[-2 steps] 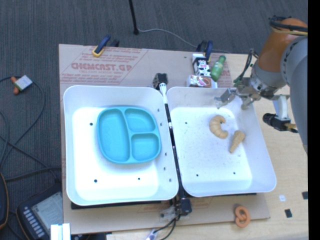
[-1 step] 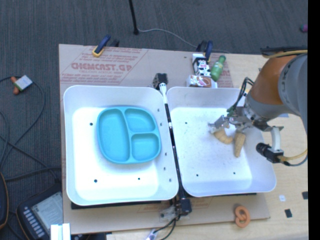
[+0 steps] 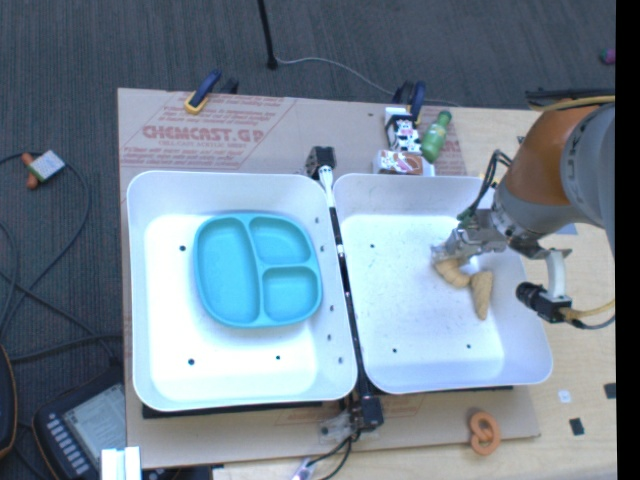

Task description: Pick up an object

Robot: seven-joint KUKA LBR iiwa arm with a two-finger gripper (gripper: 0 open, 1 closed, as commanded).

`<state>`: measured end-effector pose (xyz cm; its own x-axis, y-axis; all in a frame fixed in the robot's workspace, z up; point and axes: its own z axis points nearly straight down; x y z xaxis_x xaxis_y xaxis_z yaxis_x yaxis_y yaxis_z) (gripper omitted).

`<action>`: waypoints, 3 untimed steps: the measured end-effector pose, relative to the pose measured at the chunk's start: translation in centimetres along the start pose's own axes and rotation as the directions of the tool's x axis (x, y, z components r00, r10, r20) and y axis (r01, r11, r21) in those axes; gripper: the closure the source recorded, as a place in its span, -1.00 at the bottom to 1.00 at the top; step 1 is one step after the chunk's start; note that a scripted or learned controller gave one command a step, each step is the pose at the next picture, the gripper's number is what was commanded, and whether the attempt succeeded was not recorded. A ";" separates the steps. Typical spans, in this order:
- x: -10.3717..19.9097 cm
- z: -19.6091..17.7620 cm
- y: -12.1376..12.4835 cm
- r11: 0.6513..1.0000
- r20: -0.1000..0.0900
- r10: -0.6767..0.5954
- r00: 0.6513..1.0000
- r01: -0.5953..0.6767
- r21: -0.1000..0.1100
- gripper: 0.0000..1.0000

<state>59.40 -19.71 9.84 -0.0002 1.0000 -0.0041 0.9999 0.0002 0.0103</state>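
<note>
Nearest the camera, on the front edge of the bench, lies a small orange ring, just outside the right bin. Inside that bin, toward its right side, sit two tan, bread-like pieces: a short one and a longer tapered one, touching or nearly touching each other. The left bin holds a blue divided plate. The arm reaches in from the right, its orange band above the wrist, the wrist bent downward so that the gripper sits low over the short piece, just above or against its upper edge. Whether the fingers are apart or closed cannot be told from this angle, and nothing is clearly seen between them. To do the grasp well, the gripper should probably centre over one piece alone, ideally across its narrow width, and descend far enough to catch it near the bin floor without nudging the neighbour; the two pieces lying so close together makes a slip or a pushed-aside object the likely failure
</note>
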 end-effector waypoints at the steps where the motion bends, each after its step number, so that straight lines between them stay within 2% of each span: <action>1: 0.0 0.0 0.0 1.000 0.000 0.000 1.000 0.000 0.001 -1.00; 2: 0.1 -0.9 0.0 1.000 -0.001 -0.001 1.000 0.001 0.000 1.00; 3: 0.1 -0.9 0.0 1.000 -0.001 -0.001 1.000 0.001 0.001 -1.00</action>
<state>59.41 -19.63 10.75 -0.0008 1.0000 -0.0027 1.0000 0.0008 0.0096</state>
